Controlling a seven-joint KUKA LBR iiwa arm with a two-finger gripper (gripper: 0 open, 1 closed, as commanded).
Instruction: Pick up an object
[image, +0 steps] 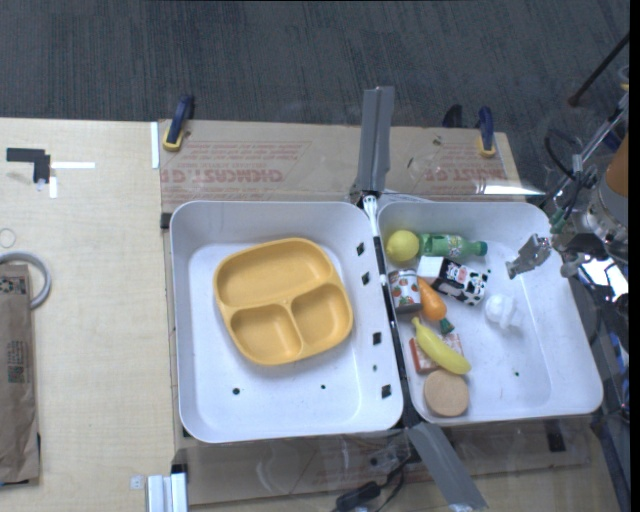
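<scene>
Two white bins side by side on the bench (90, 300): left bin (200, 400), right bin (540, 390). One yellow divided plate (283, 300) in the left bin, three compartments, lying roughly central and turned at a slant.

Counted in the right bin, clustered along its left wall: one lemon (402, 245), one green bottle (452, 245) lying on its side just right of the lemon, one black-and-white cow-patterned box (465, 281) below the bottle, one small carton with a red label (404, 291) against the wall, one carrot (431, 300) touching the carton's right side, one banana (440, 352) below the carrot on a flat yellow-red packet (455, 345), one round tan cookie (446, 395) nearest the front wall. One white crumpled item (504, 312) apart from the cluster, toward the bin's middle; too pale against the bin to identify.

Claw (527, 258) seen over the right bin's upper right area, reaching in from the right, well clear of the cluster and above-right of the white item. Nothing visible between its fingers; how far open, cannot tell, too small and blurred.

Also noted: two blue clamps (180, 120) (486, 130) on the cardboard sheet (260, 160) behind the bins, one brown paper bag (15, 370) at the bench's left edge.
</scene>
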